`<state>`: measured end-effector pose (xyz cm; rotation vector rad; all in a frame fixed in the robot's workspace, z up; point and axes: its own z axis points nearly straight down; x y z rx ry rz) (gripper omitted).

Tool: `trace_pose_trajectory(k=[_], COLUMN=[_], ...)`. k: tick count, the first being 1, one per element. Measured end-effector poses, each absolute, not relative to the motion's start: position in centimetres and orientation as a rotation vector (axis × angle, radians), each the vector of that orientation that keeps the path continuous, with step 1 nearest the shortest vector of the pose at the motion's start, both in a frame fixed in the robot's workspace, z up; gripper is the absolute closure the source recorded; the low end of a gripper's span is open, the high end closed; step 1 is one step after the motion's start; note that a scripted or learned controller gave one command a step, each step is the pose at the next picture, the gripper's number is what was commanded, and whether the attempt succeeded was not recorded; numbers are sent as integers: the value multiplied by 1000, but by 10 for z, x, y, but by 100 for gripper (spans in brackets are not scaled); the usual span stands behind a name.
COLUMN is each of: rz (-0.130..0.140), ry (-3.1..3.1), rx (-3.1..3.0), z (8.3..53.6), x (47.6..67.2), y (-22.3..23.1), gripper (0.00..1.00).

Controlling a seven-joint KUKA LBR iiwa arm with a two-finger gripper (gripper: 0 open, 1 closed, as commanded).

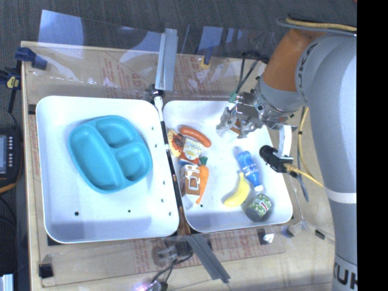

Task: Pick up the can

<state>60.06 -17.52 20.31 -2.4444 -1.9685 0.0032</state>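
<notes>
**A:** Closest to the lens, at the near edge of the right bin (276, 218), what's that dark green thing?

**B:** That's the can (258, 206), lying in the bin's near right corner. The banana (236, 194) touches it on the left, and the blue bottle (249, 168) sits just behind the 2 of them.

**A:** So nobody has it yet?

**B:** No. It rests on the bin floor, well apart from the gripper (237, 121), which hangs over the far part of the same bin.

**A:** Is anything in the gripper?

**B:** I see nothing between its fingers. Whether they're spread or closed I can't tell; from this slant the metal parts blur together.

**A:** And the left side?

**B:** The left bin (54, 211) holds 1 blue divided tray (109, 152). A sausage (195, 134), a carrot (202, 180) and some packets crowd the right bin's left wall, away from the can.

**A:** How far along, then?

**B:** I'd say barely begun. The reach toward the near corner, the descent, the grasp and the lift all remain.
</notes>
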Motion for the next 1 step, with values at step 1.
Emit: trace_pose_trajectory(k=[1], rz=[2], ry=[-1856], rx=[-2530], z=[248], x=[597], y=[-184], gripper=[100])
